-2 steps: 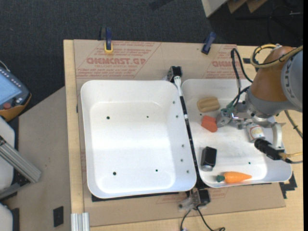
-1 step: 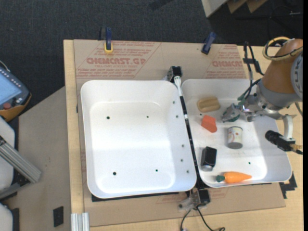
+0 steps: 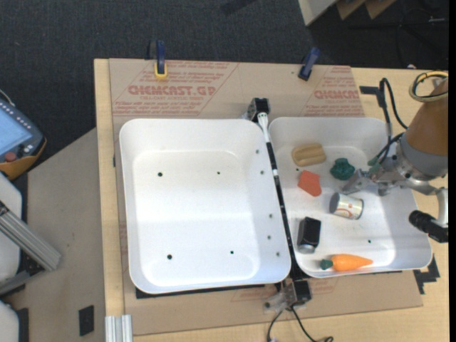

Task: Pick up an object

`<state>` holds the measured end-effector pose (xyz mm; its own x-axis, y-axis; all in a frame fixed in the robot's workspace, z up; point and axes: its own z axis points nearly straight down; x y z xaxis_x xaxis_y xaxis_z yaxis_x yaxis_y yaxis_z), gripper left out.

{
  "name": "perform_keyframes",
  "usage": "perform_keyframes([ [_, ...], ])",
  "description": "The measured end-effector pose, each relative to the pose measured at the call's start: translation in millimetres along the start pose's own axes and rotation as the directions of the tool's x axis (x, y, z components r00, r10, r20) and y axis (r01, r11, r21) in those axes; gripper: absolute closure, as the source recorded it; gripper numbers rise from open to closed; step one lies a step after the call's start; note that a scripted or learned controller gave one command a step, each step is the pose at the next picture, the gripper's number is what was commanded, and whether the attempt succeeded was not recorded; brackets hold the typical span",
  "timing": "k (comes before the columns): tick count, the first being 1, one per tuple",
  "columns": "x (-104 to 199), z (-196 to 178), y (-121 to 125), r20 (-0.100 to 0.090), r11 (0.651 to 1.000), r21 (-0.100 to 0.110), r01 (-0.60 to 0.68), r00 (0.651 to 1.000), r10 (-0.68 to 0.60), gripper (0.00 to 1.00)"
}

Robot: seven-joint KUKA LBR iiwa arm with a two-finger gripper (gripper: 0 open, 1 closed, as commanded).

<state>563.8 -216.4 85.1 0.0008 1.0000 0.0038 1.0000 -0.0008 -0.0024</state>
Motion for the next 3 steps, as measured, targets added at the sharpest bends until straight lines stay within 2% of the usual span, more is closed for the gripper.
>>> perform_keyframes([
  [1,-8,-70,28,0.009,1.000,-0.013,0.003,1.000,-0.002,0.00],
  [2,-7,-76,27,0.007,1.000,-0.008,0.002,1.000,-0.002,1.00],
  [3,-9,-106,-90,0.003,1.000,0.003,-0.006,1.000,0.006,1.00],
])
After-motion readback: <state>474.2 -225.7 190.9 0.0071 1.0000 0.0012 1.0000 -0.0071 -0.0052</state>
